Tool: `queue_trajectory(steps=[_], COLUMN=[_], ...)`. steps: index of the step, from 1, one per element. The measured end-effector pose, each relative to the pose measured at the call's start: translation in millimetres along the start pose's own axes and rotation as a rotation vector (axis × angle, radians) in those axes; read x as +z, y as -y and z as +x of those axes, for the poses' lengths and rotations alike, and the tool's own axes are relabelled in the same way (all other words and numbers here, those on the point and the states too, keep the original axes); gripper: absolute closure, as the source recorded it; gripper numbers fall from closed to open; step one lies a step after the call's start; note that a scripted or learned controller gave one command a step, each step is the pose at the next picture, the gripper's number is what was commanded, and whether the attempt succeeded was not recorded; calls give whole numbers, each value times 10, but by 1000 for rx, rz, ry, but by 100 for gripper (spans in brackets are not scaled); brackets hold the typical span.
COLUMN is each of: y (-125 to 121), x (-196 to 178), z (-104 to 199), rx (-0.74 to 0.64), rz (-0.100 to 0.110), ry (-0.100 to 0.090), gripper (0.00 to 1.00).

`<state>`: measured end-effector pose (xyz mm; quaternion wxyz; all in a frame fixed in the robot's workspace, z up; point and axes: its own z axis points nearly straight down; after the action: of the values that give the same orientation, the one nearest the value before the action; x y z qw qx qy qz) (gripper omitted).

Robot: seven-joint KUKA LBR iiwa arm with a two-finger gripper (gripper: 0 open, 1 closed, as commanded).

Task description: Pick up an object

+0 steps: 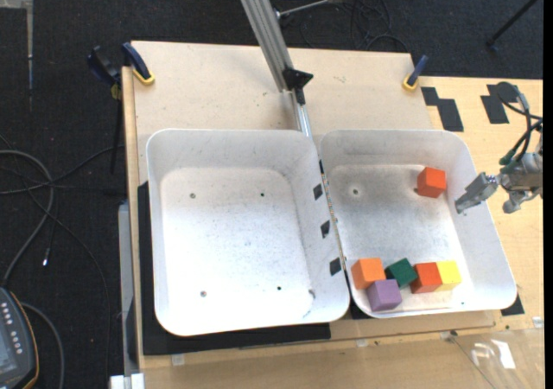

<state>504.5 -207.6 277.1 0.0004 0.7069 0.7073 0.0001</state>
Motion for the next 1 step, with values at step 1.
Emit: queue_trajectory(steps=[1], y=[150], x=[1835], z=[-66], rx=[2], rz=[-1], ry=[1], gripper=[0])
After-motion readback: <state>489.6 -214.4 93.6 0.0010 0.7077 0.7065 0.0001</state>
